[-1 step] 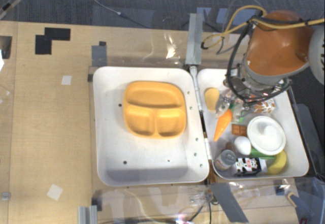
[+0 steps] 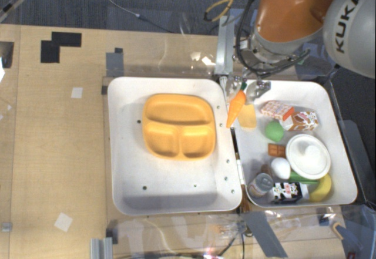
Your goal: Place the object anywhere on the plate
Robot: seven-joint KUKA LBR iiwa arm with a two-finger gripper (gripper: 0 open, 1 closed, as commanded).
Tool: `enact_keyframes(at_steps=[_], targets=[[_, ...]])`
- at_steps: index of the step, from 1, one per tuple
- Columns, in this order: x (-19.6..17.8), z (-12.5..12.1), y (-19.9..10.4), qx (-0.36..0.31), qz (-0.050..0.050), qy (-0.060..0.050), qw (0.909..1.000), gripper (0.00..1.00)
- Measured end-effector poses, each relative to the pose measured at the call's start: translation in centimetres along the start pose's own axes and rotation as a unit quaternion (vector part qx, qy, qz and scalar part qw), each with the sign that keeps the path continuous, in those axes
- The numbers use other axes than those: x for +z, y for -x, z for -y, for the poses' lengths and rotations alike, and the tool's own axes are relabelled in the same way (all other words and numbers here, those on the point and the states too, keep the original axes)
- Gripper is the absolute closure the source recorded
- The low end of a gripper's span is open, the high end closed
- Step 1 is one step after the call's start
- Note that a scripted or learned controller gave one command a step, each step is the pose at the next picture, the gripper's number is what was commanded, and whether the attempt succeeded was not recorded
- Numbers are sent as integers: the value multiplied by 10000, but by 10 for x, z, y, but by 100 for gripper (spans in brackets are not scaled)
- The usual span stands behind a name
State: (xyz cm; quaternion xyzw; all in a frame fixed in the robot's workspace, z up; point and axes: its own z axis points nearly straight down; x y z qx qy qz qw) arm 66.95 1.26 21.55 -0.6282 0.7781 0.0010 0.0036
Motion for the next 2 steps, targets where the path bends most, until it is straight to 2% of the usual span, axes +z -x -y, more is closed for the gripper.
enact_keyframes(at_steps=[1, 2], targets=[[1, 0, -3, 21, -7, 8, 10000, 0], [-9, 1, 0, 35, 23, -5, 10000, 100]])
